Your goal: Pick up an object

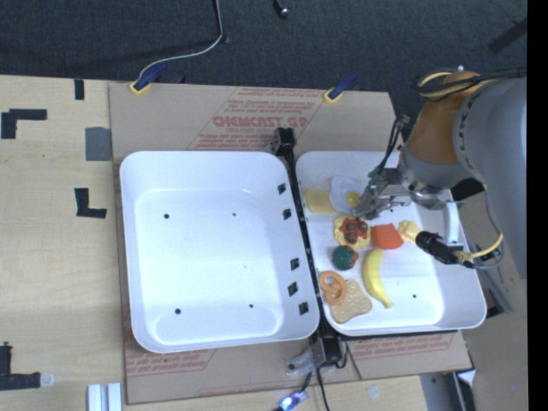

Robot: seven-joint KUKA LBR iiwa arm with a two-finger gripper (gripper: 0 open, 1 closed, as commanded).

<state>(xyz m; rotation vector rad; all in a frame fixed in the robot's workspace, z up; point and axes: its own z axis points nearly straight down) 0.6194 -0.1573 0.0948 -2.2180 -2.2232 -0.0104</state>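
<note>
The right bin (462, 311) holds several toy foods: a pale yellow piece (319, 200), a round pizza-like piece with red spots (351, 230), an orange-red block (386, 237), a green ball (344, 258), a banana (375, 276), a pretzel (332, 286) and a slice of toast (352, 304). A small yellow piece (408, 228) lies at the block's right. My gripper (371, 202) hangs low over the bin's back part, just above the pizza-like piece and beside a clear wrapper (344, 187). Nothing shows between its fingers.
The left bin (137, 229) stands beside the right one, with a black clip-lined divider (295, 229) between them. Both rest on a cardboard sheet (248, 118). The arm's orange band and grey body (462, 135) overhang the right bin's far right side.
</note>
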